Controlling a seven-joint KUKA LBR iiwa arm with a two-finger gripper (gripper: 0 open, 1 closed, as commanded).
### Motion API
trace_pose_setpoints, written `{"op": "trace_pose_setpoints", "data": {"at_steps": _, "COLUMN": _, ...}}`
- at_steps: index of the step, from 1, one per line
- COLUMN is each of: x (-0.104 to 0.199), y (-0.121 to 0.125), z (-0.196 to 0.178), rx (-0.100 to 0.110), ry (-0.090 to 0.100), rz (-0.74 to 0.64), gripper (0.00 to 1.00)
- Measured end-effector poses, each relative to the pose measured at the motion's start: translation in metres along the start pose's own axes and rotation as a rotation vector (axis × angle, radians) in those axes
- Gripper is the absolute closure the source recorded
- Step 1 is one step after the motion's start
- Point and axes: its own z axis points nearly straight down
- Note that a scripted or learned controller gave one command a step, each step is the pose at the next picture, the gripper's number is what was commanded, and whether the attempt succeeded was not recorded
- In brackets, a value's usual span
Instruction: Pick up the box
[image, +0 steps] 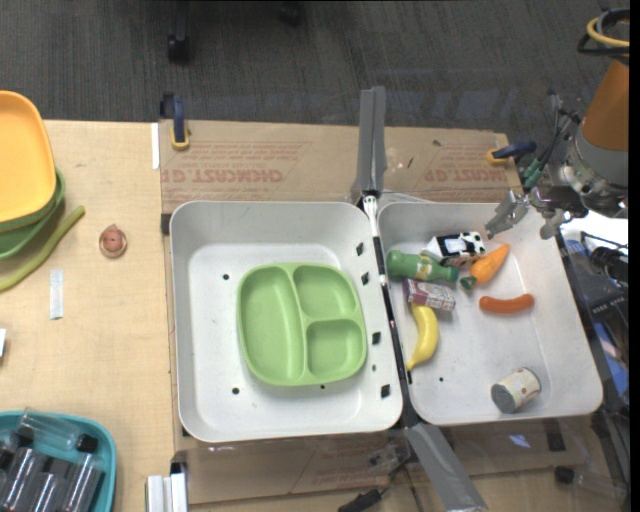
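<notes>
Your tool (522, 212), fingers spread and empty, should pinch the small, light, stiff pink-and-white carton box (431, 294) across its narrow sides.

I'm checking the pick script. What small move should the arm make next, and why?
Probably move the gripper down-left in the view toward the box. It hovers at the right bin's upper edge, apart from the box, which lies between the green bottle and banana.
</notes>
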Motion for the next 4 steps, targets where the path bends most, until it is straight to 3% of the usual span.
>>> {"op": "trace_pose_setpoints", "data": {"at_steps": 1, "x": 0.067, "y": 0.011, "z": 0.113, "rx": -0.003, "ry": 0.0, "rz": 0.006, "gripper": 0.0}}
{"op": "trace_pose_setpoints", "data": {"at_steps": 2, "x": 0.065, "y": -0.034, "z": 0.138, "rx": -0.014, "ry": 0.0, "rz": -0.109, "gripper": 0.0}}
{"op": "trace_pose_setpoints", "data": {"at_steps": 3, "x": 0.064, "y": -0.062, "z": 0.138, "rx": -0.017, "ry": -0.002, "rz": -0.198, "gripper": 0.0}}
{"op": "trace_pose_setpoints", "data": {"at_steps": 4, "x": 0.061, "y": -0.08, "z": 0.138, "rx": -0.017, "ry": 0.002, "rz": -0.014, "gripper": 0.0}}
